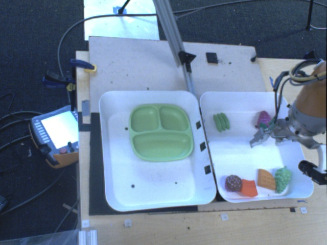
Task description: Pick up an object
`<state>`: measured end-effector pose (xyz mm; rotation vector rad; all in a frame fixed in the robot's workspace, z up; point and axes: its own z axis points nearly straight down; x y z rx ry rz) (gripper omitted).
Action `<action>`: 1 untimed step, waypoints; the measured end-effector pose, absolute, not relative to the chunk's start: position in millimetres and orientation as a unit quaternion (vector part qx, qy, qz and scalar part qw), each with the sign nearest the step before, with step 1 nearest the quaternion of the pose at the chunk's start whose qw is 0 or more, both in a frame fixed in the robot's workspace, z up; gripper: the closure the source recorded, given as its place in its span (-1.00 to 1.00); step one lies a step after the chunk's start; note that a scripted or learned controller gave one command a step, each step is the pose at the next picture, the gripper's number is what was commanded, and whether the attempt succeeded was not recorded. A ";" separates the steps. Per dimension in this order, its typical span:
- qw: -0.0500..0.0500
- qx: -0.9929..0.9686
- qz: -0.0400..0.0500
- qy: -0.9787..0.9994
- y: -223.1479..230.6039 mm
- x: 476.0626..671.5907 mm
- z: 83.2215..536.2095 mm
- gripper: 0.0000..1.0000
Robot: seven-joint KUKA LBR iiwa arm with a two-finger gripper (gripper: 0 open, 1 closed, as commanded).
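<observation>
The gripper (259,137) hangs over the right bin (240,101), towards its far right side, just beside a small purple piece (263,118) that looks like a bunch of grapes. Whether it is parted or closed I cannot tell from where I stand, and I see nothing in its hold.

The pickable things all lie in that bin: a green pea pod (221,122) near the left wall, and along the near edge a dark round piece (233,182), an orange-red block (249,188), a tan cracker-like slab (266,179) and a green floret (283,178), bunched close together. The left bin (112,188) carries a green divided plate (161,132).

To my eye the purple piece is the sensible target: it stands apart from the rest. The descent should be centred over it and kept clear of the bin wall.
</observation>
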<state>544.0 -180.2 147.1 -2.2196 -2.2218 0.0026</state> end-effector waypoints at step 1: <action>0.000 -0.707 0.000 -0.708 -174.6 547.4 86.8 -1.00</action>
